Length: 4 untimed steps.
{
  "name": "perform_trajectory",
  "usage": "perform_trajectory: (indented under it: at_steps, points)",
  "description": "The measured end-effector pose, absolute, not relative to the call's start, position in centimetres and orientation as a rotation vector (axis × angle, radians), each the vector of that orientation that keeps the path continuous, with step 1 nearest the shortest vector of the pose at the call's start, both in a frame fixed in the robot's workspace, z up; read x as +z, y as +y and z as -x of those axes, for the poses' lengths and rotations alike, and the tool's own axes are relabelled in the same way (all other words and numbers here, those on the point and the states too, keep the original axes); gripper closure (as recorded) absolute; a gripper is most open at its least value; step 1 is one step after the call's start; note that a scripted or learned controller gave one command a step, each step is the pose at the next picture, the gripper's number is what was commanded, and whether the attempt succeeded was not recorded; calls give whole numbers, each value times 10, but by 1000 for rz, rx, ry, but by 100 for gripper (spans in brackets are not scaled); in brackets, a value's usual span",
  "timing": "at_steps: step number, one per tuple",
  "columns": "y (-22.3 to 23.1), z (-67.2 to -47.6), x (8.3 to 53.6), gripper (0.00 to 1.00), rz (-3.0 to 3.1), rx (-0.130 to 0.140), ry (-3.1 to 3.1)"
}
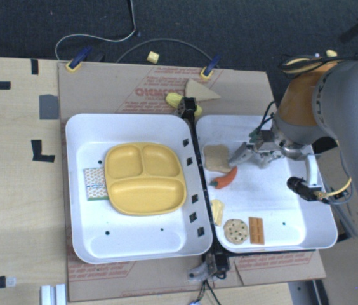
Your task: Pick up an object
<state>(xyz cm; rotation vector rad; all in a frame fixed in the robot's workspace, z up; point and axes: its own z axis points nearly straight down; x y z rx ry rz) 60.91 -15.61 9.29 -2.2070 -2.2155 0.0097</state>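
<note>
- Reaching in from the right of the frame, the gripper is lowered over the right bin, its tip just above the tan bread-like piece and the orange carrot-like piece; this placement suits a grasp of one of these two, as judged from the task.
- Whether the fingers are apart or together cannot be told, since the tip is small and blurred against the white bin; nothing is seen between them.
- The other candidates are gathered in the lower part of the right bin: a small yellow piece, a round cookie and a brown wafer, the last two just beside each other.
- The left bin is occupied by a yellow divided plate, with a patterned card touching its left rim.
- Red printing is seen on the cardboard sheet under the bins, at the upper centre of the frame, but it is inverted and too blurred to be read.
</note>
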Motion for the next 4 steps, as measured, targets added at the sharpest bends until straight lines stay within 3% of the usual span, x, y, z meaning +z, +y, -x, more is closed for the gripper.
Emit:
perform_trajectory:
  at_steps: [1, 2, 3, 4]
  points:
    - [-104, -604, 89, 0, 2225, -9, -2230]
    - [-106, -584, 88, 0, 2222, -7, -2228]
    - [-108, -584, 97, 100, 2225, -5, -2230]
    - [-55, -608, 237, 100, 2220, -19, -2238]
